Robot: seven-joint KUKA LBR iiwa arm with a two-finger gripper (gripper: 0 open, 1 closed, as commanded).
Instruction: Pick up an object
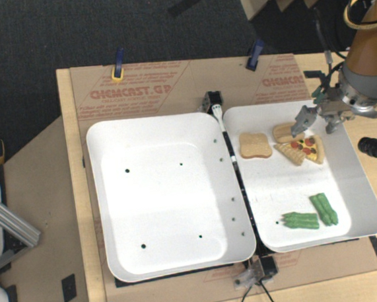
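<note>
Green beans lie lowest in the right bin; above them sit bread and pizza slice. Gripper hovers beside pizza, fingers spread, gripping nothing.

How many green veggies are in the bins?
2, both in the right bin near its front: one green veggie lying flat, another just right of it. None looks hidden.

One fixed camera looks down at a slant on both white bins, the arm entering from the right
</note>
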